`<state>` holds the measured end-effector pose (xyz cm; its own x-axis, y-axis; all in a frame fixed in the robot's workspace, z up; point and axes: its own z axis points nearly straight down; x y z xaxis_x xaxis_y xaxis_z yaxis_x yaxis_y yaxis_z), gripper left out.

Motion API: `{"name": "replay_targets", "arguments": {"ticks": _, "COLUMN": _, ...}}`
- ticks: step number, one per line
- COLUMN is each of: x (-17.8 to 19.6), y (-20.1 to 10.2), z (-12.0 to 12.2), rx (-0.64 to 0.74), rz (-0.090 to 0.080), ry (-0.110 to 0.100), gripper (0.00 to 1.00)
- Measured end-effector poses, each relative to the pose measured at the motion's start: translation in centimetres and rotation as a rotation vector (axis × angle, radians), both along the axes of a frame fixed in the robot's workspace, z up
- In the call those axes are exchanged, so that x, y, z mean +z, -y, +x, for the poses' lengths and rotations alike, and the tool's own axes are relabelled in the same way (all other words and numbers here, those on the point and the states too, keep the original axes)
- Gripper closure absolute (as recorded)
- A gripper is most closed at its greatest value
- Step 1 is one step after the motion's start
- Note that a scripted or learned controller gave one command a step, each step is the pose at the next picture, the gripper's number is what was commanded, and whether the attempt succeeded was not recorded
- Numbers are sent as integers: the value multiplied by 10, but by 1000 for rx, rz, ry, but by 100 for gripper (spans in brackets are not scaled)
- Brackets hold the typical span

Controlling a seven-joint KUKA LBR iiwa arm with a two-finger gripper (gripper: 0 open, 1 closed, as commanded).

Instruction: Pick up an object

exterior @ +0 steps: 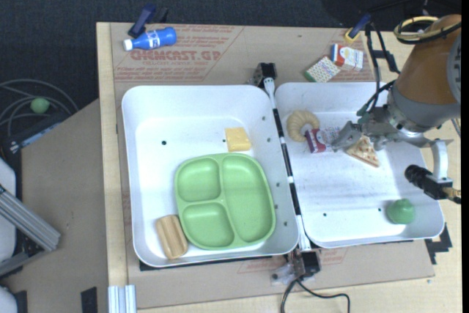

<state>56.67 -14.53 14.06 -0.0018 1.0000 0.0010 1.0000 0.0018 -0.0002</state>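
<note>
Reaching in from the right, the grey arm with its orange band lowers the pincer into the right bin on the counter. Whether the pincer is open or closed cannot be told from this angle, and nothing can be seen held in it. It sits among a small cluster of objects in the upper half of that bin: a red and white packet lies just to its left, a tan croissant-shaped piece sits a little farther left near the divide between the bins, and a pizza-slice toy lies just beside it on the lower right. A green round object rests well apart, near the bin's lower right corner. In the left bin, a green divided tray takes up the lower middle, with a yellow block above it and a tan bread-like piece at its lower left.
</note>
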Motion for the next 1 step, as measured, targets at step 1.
{"name": "replay_targets", "arguments": {"ticks": 1, "x": -56, "y": 73, "z": 23, "rx": 4, "rz": 9, "ry": -1, "gripper": 0}}
